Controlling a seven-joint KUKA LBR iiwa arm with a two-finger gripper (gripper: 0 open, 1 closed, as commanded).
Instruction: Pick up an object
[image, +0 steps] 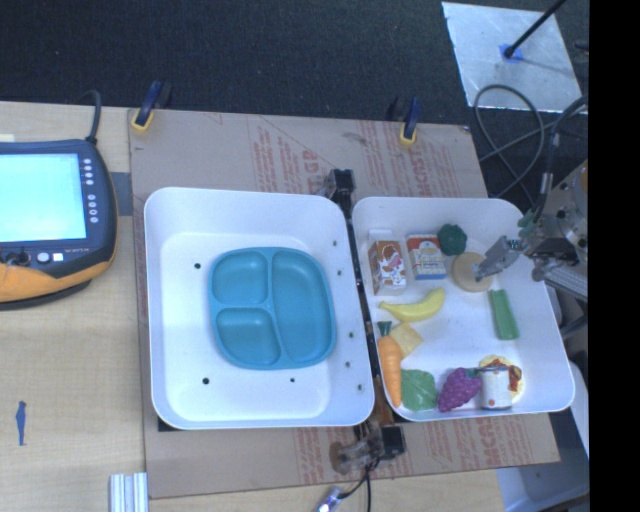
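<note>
The gripper (497, 262) hangs over the right bin (545, 390), its fingers apparently spread and empty, just beside a tan round disc (468, 271). That disc looks like light, stiff toy food, flat and smooth; gripping across its rim seems safest, though it may slip.

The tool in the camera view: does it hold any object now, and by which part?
Nothing is held. The tool hangs over the right bin beside the tan disc, with nothing between its fingers.

Teach pendant (50, 215) left of bins; clamps (147, 105) on cardboard sheet (300, 155).
</note>
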